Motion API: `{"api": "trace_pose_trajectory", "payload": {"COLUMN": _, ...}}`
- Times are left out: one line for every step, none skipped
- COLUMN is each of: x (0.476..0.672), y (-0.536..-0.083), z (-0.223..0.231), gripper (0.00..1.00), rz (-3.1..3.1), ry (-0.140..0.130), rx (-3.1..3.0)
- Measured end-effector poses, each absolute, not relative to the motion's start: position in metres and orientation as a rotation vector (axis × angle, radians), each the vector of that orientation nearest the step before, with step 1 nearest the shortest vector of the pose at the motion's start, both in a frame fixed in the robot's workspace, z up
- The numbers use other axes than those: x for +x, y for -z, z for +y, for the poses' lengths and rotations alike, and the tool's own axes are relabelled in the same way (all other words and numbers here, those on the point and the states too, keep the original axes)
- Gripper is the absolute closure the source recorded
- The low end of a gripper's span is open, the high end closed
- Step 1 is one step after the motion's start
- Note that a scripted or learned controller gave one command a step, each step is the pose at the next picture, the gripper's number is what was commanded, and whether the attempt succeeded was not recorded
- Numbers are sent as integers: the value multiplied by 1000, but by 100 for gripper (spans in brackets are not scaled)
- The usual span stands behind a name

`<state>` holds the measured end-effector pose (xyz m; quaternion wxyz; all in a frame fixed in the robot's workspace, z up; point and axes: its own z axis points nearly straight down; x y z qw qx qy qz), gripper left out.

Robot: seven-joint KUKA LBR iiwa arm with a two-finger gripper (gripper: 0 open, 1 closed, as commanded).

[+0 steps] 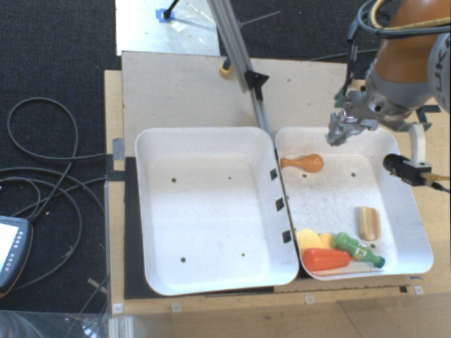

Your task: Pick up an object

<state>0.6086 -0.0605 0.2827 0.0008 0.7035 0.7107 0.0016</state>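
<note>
- The nearest thing to pick is the chicken drumstick toy [304,163]. It lies on its side in the far part of the right bin [414,224], alone, with its thin end pointing to the left bin [211,210].
- The other candidates lie together at the near edge of the right bin: a yellow piece [310,239], an orange carrot-like toy [326,259] and a green bottle [359,250], touching or almost touching each other. A small hot dog bun [368,223] lies just beside them, a little apart.
- The gripper [342,131] hangs over the far rim of the right bin, near the drumstick but to its right and not touching it. Nothing is seen between its fingers; whether they are open or closed I cannot tell, because they look like one grey mass from this angle.
- Risk, in my judgement: the drumstick is rounded and smooth, so a descent a little off centre could push it away or let it slip out. The bin wall is also close, and a finger could strike the rim.
- In the near cluster, a grasp could catch two things or none.
- Hard to see: the yellow piece is partly covered by the carrot, so its shape is unclear. The upper part of the arm [416,41] is cut off by the frame.
</note>
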Motion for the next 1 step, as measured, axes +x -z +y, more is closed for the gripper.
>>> {"api": "trace_pose_trajectory", "payload": {"x": 613, "y": -279, "z": -3, "gripper": 100, "rz": 2233, "ry": -5, "rx": 2209}}
